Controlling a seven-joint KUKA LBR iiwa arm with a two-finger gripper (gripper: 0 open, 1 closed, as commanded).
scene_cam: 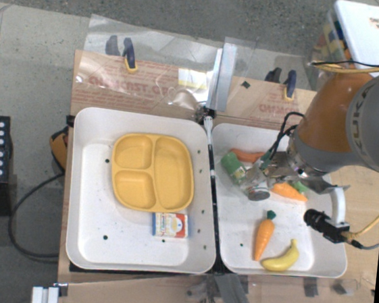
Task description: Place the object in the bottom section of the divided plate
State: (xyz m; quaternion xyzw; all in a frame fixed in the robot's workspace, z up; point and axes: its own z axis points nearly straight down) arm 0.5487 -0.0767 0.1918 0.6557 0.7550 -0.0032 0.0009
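Camera view: bench banner (146, 85) lettering shows mirrored, unreadable.

A: Two bins side by side. Left bin (84, 237): divided plate (153, 172) at centre, leaning toward 12 o'clock. Small carton (169, 224) just off its 6 o'clock edge, touching or nearly so.

B: Right bin (233, 247)?

A: Gripper (259, 186) over the 10 o'clock part. Toy vegetables (239, 162) at its 10 o'clock, another piece (290, 191) at 3. Carrot (264, 236) toward 6 o'clock, banana (282, 257) just beside it at 4 o'clock, near the bin's front rim.
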